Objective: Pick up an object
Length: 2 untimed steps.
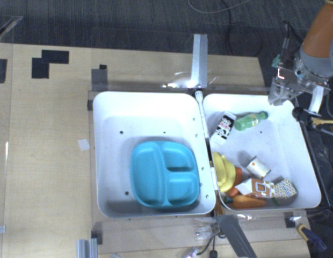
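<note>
A: Where is the arm?

B: At the upper right of the frame. The gripper point(279, 93) hangs over the far right corner of the right bin point(311, 160), by its top rim. I cannot tell how far its fingers are parted, and nothing shows between them.

A: How much open room is there in that bin?

B: The upper and middle right floor is bare white. The things crowd the left wall and the lower edge.

A: What lies in it?

B: A green bottle point(250, 120) on its side near the top, with a small black-and-white box point(225, 126) just beside it to the left. Lower down, a small white can point(258, 167) sits alone in the middle. A yellow banana point(224, 172) rests against the divider point(205, 138) between the bins. Along the bottom rim are an orange carrot-like piece point(247, 201), a patterned packet point(263, 188) and a speckled pouch point(284, 190), touching one another.

A: And the left bin?

B: The left bin point(113, 144) holds a blue divided tray point(165, 173), set toward its lower right, close to the divider. The upper floor and left side are open.
</note>
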Each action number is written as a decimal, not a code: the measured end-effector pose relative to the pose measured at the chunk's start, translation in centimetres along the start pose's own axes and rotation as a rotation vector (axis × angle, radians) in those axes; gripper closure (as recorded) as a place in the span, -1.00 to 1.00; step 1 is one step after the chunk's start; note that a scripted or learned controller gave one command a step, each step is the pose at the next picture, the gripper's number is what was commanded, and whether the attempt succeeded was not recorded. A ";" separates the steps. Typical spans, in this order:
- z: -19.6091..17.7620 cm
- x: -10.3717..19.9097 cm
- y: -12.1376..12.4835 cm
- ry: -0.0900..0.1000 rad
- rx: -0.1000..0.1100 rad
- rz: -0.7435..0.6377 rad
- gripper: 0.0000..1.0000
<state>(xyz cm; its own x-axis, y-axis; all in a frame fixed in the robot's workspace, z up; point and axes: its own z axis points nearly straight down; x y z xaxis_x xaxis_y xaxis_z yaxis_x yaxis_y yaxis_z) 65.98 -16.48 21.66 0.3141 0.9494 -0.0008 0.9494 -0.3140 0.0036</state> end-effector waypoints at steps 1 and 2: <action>-1.5 1.2 0.7 0.001 0.000 0.040 1.00; -0.8 -2.7 2.0 0.000 0.000 0.276 1.00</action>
<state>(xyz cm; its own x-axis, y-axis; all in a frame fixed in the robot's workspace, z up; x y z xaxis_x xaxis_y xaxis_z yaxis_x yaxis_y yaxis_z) 67.02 -19.63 22.51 0.5609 0.8279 0.0002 0.8279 -0.5609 0.0039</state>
